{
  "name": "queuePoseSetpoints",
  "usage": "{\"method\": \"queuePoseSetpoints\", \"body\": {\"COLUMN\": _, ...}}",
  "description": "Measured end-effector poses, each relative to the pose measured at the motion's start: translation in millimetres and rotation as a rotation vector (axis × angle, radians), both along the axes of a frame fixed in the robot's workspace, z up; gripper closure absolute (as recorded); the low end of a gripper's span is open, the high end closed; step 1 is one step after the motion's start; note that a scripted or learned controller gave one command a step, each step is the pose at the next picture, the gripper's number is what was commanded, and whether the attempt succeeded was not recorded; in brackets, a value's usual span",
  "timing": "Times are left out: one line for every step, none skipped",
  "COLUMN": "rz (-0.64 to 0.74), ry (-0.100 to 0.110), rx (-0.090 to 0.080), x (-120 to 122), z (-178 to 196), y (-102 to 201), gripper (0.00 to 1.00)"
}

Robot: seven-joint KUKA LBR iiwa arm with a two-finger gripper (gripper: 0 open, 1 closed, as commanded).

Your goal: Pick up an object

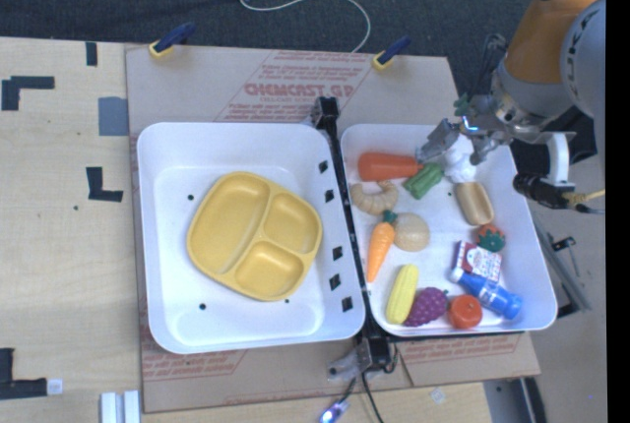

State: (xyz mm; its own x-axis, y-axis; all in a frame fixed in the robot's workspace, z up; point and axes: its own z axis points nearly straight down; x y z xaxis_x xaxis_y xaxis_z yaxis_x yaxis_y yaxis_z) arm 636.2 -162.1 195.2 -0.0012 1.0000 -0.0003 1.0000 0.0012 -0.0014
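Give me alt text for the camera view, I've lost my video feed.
The gripper hangs over the far end of the right bin, above a white item among toy foods: a carrot, corn cob, grapes and a blue bottle. The left bin holds a yellow divided plate.

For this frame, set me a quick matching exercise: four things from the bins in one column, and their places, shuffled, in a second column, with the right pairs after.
Things:
1. yellow divided plate
2. corn cob
3. blue bottle
4. gripper

Places:
A. near edge of the right bin, beside the purple grapes
B. near right corner of the right bin, next to the tomato
C. alone in the left bin
D. over the far part of the right bin, above a white item

Pairs: 1-C, 2-A, 3-B, 4-D
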Motion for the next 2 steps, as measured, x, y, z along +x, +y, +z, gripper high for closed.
{"method": "queuePoseSetpoints", "body": {"rz": 0.004, "ry": 0.010, "rx": 0.005, "x": -49, "z": -70, "y": 72, "gripper": 0.00}}
{"method": "queuePoseSetpoints", "body": {"rz": 0.009, "ry": 0.001, "rx": 0.005, "x": -127, "z": -8, "y": 179, "gripper": 0.00}}
